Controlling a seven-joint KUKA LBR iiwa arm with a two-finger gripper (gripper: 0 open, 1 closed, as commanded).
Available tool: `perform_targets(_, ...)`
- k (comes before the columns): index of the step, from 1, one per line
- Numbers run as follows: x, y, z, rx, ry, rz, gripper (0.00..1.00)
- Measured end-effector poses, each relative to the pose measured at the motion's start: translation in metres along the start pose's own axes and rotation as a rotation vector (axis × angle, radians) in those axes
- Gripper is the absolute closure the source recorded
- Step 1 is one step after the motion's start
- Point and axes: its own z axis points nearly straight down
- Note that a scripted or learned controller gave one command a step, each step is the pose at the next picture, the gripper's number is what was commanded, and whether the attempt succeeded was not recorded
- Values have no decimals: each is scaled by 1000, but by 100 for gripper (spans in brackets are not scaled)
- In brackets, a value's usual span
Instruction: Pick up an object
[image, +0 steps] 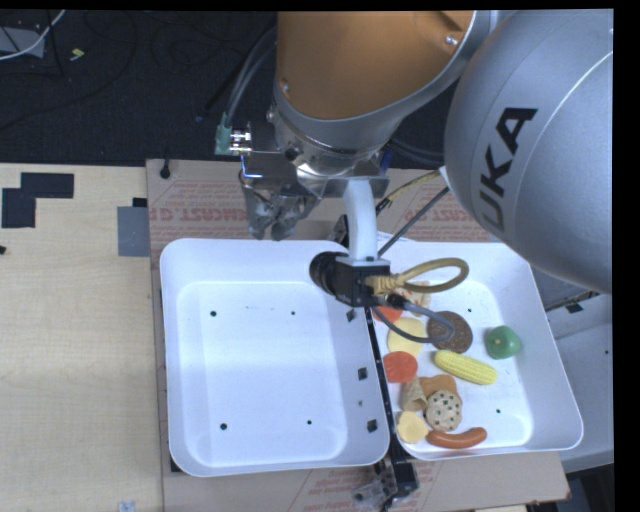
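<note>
In the right bin, a yellow corn cob lies near the middle. Left of it sits an orange-red disc. Nearer the camera are a speckled cookie and a red sausage, and just behind is a brown disc. A green ball sits to its right. Bare floor runs from the corn to the right wall. The claw hangs well up-left of the corn, at the left bin's far rim. I cannot tell whether it is wide or narrow.
</note>
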Motion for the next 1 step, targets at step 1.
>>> perform_targets(1,-16,4,-71,4,-2,2,100)
